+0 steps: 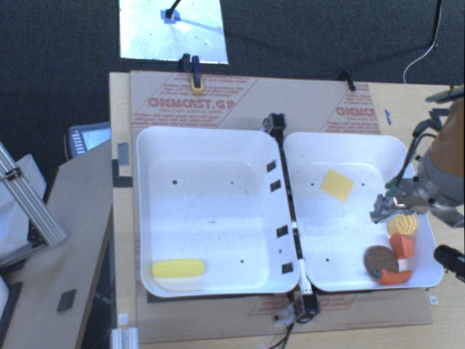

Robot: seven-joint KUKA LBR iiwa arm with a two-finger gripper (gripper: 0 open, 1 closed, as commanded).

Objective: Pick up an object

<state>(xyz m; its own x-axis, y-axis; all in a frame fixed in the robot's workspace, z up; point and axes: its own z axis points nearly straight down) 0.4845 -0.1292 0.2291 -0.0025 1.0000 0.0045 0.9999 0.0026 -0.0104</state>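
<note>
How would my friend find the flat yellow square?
Look in the right bin, the one the gripper reaches into. The yellow square lies alone near its far middle. It is flat and tilted like a diamond, away from the pile of toy food in the near right corner.

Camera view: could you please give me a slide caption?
Gripper over right bin near toy corn; yellow piece in left bin.

Count of the bins and the toy foods lying in them.
Two white bins: the left bin (145,195) holds one yellow corn cob (178,268); the right bin (341,267) holds five pieces: one yellow cheese slice (337,185), one small corn piece (404,225), one red-orange block (402,246), one brown patty (378,259), one carrot (394,275).
</note>
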